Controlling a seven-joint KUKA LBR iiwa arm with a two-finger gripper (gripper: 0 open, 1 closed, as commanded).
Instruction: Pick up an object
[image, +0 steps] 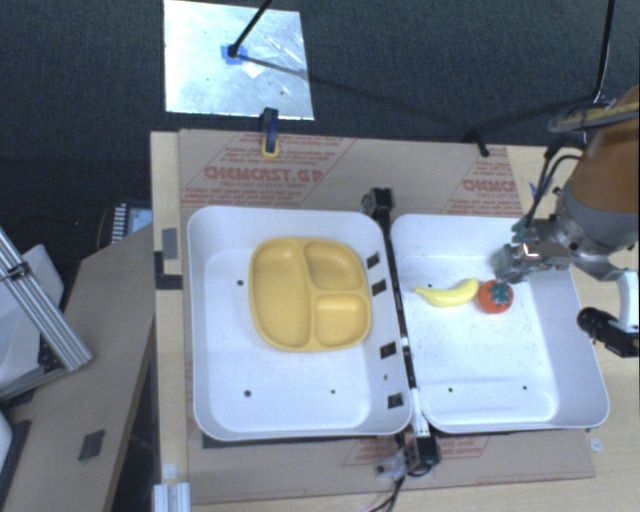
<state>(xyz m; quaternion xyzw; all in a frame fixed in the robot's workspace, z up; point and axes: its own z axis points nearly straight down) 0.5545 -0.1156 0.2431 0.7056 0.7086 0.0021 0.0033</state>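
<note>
A yellow banana lies in the right bin, near its upper middle. Just to its right, touching or nearly touching it, sits a small red-orange tomato-like toy with a green top. My gripper hangs right above the upper right of the red toy, at the arm's end coming in from the right. The arm body hides its fingertips. A yellow divided plate rests in the middle of the left bin.
A black hinge strip runs between the two bins. Both bins sit on a cardboard sheet. A shiny metal plate lies on the dark floor behind. An aluminium frame stands at the left.
</note>
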